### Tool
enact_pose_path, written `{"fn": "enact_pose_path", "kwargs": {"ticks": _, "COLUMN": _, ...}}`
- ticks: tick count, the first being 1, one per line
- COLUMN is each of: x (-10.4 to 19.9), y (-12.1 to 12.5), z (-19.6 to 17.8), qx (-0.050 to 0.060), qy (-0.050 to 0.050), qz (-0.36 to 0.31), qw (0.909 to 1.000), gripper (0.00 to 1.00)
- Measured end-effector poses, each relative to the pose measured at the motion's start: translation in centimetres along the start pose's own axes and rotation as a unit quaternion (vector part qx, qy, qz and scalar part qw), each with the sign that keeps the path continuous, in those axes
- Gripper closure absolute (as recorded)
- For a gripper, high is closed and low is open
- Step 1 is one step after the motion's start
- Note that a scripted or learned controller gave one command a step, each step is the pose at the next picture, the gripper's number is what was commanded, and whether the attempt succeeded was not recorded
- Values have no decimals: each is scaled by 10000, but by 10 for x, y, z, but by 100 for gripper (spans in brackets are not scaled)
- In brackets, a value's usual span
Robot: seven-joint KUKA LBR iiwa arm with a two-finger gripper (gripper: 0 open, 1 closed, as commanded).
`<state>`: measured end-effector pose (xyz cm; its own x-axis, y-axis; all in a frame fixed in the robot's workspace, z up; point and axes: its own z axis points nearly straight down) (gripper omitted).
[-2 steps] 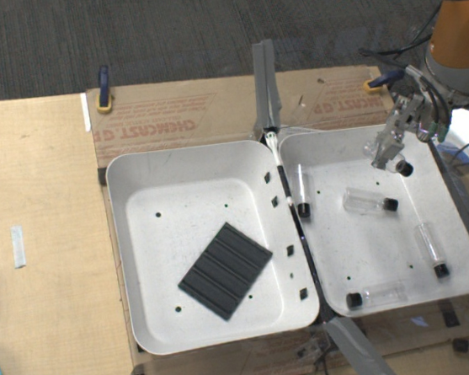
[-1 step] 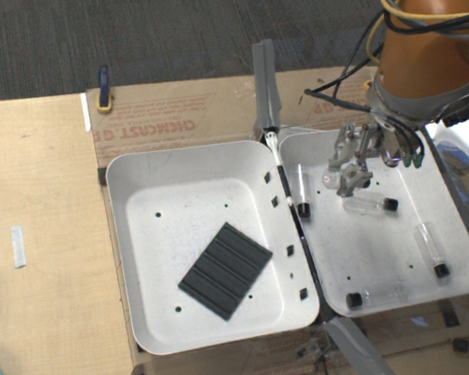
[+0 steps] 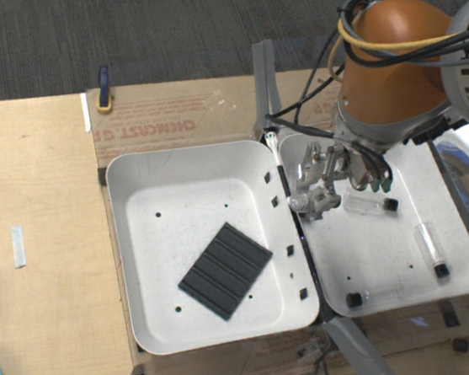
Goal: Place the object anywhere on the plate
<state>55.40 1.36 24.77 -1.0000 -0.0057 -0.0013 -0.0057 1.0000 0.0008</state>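
While gripper (image 3: 316,198) hangs low over right bin (image 3: 457,270) near its left wall, jaw state cannot be told. Clear tube with black cap (image 3: 371,204) lies just right of gripper, apart from it. Second clear tube (image 3: 429,248) and small black cap (image 3: 354,299) also in right bin. Left bin (image 3: 149,320) holds dark ribbed plate (image 3: 225,270), tilted diagonally.

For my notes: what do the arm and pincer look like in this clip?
The arm is grey with a large rounded orange band above the wrist. Black and yellow cables loop around the band. The pincer is small, bare silvery metal with dark fittings.
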Motion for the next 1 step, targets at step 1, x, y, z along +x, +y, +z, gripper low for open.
{"fn": "enact_pose_path", "kwargs": {"ticks": 1, "x": 33, "y": 65, "z": 22, "qx": -5, "qy": 10, "qz": -2093, "qw": 9779, "gripper": 100}}
